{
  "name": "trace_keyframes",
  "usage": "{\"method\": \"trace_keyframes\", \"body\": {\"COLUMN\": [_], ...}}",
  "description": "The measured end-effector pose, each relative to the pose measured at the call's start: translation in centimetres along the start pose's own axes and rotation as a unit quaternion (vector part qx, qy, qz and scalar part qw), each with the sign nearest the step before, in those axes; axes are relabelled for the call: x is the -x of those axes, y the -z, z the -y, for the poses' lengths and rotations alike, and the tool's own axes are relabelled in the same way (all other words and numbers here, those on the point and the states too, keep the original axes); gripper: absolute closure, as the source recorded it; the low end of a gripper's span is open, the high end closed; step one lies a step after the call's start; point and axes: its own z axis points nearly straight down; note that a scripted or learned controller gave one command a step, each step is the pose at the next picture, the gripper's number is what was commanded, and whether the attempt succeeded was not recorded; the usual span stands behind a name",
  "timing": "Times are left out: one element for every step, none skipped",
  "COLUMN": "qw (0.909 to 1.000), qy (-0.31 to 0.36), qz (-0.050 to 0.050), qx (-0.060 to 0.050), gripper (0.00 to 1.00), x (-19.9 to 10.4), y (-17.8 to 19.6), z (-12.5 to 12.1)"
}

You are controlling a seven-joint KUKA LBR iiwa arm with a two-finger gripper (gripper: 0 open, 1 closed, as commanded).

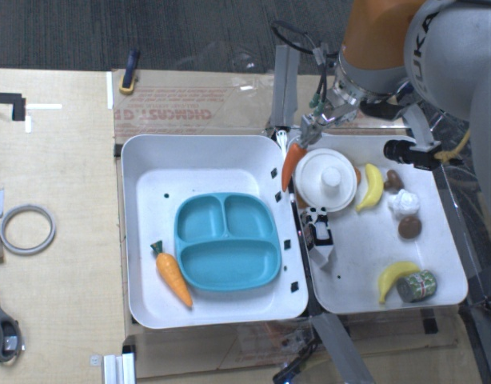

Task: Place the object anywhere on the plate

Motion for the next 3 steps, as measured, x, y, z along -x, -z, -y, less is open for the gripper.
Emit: {"method": "trace_keyframes", "body": {"qw": [0.9981,0.9943,0.9943], "qy": [0.061,0.106,0.106], "qz": [-0.001,-0.001,-0.001], "qx": [0.001,0.0,0.0], "gripper": [1.0,1.0,0.0], "x": [-6.2,-7.7,-7.6], "y": [1.2,-2.5,-2.5], "z": [2.5,6.9,6.9]}}
